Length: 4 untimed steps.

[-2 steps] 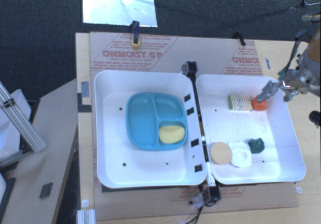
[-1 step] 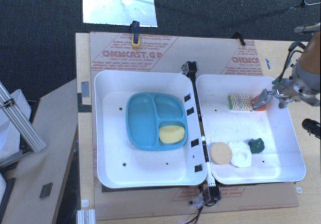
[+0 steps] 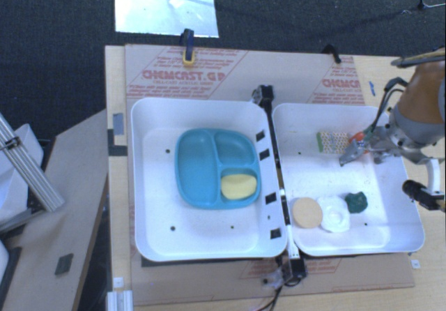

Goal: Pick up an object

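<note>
My gripper [image 3: 350,153] hangs over the right bin [image 3: 397,236], reaching in from the right edge. Just left of its tip lies a small speckled pad with a green edge [image 3: 332,141], close to it, though I cannot see contact. Nearer the front of that bin sit a tan round disc [image 3: 306,213], a white lump [image 3: 335,219] and a dark green piece [image 3: 356,201], all apart from the gripper. Nothing shows between the gripper's tips.
The left bin [image 3: 157,233] holds a blue divided plate [image 3: 198,170] with a yellow piece [image 3: 238,186] in its lower right compartment. A black-clipped ridge [image 3: 272,170] divides the bins. The grey and orange arm [image 3: 421,111] crosses the right bin's far right corner.
</note>
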Tool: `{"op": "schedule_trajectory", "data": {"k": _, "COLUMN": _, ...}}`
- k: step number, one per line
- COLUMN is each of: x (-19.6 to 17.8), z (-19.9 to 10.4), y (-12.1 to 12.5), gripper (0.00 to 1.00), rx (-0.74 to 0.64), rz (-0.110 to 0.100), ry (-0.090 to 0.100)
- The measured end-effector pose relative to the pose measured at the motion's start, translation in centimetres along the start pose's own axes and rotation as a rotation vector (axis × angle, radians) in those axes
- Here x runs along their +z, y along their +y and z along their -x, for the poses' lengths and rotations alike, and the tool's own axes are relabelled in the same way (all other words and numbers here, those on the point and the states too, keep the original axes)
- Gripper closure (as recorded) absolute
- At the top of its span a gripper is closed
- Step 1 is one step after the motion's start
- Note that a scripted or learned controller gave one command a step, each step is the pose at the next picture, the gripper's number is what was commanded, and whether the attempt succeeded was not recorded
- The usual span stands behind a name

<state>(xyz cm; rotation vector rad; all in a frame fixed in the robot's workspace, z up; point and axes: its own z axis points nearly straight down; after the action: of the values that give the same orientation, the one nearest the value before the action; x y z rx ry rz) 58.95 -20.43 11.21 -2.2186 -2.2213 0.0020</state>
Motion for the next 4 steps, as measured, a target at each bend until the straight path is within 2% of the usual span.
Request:
{"op": "schedule_trajectory", "data": {"k": 1, "x": -1.4, "z": 0.1, "y": 0.2, "gripper": 1.0, "rx": 0.0, "rz": 0.007, "ry": -0.003}}
{"op": "schedule_trajectory", "data": {"k": 2, "x": -6.8, "z": -0.8, "y": 1.0, "gripper": 1.0, "rx": -0.004, "rz": 0.009, "ry": -0.003}}
{"op": "schedule_trajectory", "data": {"k": 3, "x": -13.0, "z": 0.1, "y": 0.9, "gripper": 1.0, "rx": -0.003, "rz": 0.011, "ry": -0.004}}
{"op": "schedule_trajectory", "data": {"k": 4, "x": -17.5, "z": 0.1, "y": 1.1, "gripper": 1.0, "rx": -0.004, "rz": 0.01, "ry": -0.003}}
